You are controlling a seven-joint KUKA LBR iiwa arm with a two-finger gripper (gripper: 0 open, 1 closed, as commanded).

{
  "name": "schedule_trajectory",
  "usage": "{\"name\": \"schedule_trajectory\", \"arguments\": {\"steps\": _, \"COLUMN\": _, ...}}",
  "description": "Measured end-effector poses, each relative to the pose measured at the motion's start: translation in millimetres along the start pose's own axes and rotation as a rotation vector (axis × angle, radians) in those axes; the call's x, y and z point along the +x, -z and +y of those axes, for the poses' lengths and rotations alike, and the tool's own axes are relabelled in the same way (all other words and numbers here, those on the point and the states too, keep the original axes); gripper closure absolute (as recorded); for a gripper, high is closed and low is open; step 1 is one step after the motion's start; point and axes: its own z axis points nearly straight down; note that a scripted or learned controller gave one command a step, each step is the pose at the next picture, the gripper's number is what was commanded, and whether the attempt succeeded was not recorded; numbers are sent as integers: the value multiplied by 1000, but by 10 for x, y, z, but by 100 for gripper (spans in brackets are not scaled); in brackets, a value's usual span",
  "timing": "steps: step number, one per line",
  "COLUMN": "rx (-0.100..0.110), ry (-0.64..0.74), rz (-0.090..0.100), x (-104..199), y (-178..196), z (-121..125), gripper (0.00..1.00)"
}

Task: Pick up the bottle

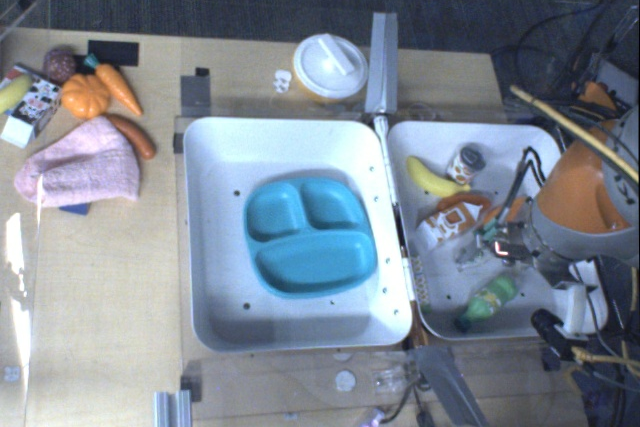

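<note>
Pretty evenly lit from overhead, nothing harsh. The two white bins come out brightest: the left bin [215,215] is close to blown out along its upper rim, with a soft grey shadow pooling in its lower left corner. There's a streak of glare on the bench [100,315] at the far left edge of the frame. The dark floor along the top is murky and noisy. Overall it's soft and low-res, and small stuff in the right bin [430,315] smears together.

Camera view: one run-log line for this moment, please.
bottle: lying in right bin, not held | gripper: above it, beside banana
</note>
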Motion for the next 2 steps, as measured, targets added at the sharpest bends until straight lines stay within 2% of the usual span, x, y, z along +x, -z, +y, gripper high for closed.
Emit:
{"name": "schedule_trajectory", "arguments": {"steps": 1, "rx": 0, "ry": 421, "rz": -1, "x": -34, "y": 1, "z": 1, "gripper": 0}}
{"name": "schedule_trajectory", "arguments": {"steps": 2, "rx": 1, "ry": 117, "rz": 0, "x": -234, "y": -3, "z": 30, "gripper": 0}}
